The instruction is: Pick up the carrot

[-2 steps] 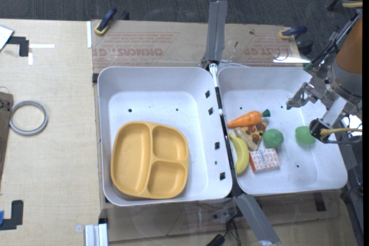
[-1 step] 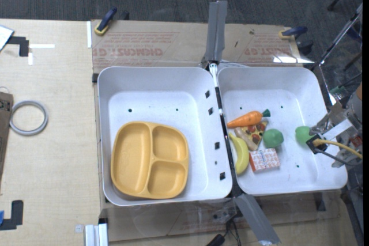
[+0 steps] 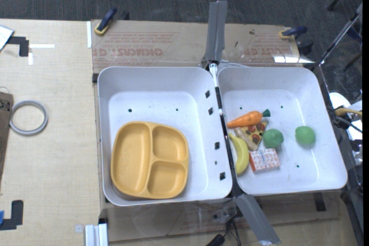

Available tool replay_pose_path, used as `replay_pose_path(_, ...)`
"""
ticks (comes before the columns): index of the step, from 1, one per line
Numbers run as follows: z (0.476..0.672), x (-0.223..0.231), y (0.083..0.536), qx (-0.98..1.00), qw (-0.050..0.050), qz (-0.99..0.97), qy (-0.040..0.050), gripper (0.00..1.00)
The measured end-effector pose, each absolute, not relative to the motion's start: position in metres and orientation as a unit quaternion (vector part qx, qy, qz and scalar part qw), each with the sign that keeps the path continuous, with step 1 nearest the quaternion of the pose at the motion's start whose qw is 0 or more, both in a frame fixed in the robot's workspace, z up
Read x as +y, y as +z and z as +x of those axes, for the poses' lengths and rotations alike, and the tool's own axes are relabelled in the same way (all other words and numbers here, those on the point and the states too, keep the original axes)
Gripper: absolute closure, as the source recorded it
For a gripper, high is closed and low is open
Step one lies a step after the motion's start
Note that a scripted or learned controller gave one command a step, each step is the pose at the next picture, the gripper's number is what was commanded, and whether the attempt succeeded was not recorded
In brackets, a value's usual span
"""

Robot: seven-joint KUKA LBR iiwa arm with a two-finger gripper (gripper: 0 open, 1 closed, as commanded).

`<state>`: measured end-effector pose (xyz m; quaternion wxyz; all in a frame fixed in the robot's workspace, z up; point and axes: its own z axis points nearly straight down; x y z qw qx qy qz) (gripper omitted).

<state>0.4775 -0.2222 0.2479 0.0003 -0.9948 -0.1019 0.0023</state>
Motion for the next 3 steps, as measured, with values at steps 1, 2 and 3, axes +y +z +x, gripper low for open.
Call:
replay_pose_path(1,0.487,-0.117,0.211,-0.315,0.001,-0.949,0.0023,0.0)
replay_pose_path(2,0.543,-0.188,0.183,-0.269,0.001,-0.963,0.0027,0.0)
replay_pose_path(3,0.651,-0.221,0.198,-0.23,0.0,-0.973,0.0018,0.0)
